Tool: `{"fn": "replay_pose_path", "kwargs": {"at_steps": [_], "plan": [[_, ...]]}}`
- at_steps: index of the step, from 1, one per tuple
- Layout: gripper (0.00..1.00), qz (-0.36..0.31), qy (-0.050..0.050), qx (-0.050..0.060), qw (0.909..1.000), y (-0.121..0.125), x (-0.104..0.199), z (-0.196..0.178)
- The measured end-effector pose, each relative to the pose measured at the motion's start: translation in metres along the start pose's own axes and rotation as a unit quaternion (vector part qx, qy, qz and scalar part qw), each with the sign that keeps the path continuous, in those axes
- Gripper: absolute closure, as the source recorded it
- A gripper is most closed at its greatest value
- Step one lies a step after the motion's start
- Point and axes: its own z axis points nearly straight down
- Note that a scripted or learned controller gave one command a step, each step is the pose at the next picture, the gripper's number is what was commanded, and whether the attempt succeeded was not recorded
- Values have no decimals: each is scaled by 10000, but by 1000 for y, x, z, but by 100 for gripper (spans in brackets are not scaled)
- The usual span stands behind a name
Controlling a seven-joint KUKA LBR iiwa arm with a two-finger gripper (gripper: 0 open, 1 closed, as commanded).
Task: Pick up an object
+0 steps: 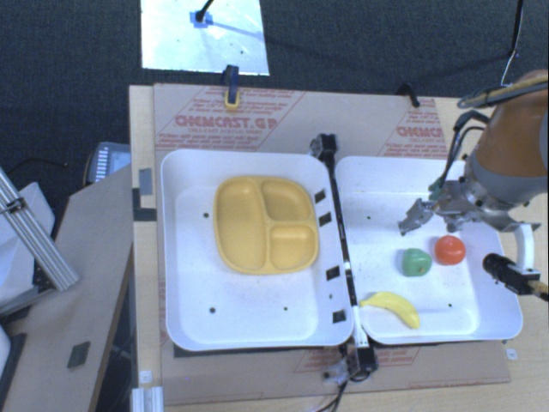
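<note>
Right now the gripper (418,217) hangs over the right bin (377,316), upper middle part. Fingers look slightly parted with nothing between them, though they're small and blurry here, so that's a soft call. Nearest pick candidates: green object (417,263) sits just below the gripper toward the bin's front, roundish, no real long axis. Orange-red ball (449,250) lies just beside the green one on its right, close under the wrist. Banana (392,307) is further toward the front edge, long axis running roughly left to right with a slight diagonal tilt. Left bin (184,316) holds a yellow divided tray (264,225), well apart from the arm. Bin floor is flat white, open space around the green piece for a descent.
</note>
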Motion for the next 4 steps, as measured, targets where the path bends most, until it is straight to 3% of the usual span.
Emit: {"fn": "replay_pose_path", "kwargs": {"at_steps": [1,3,4], "plan": [[0,-13,-8,-61,10000,3,0,-6],[0,-1,-6,-43,10000,4,3,109],[100,4,-13,-60,10000,5,2,96]]}}
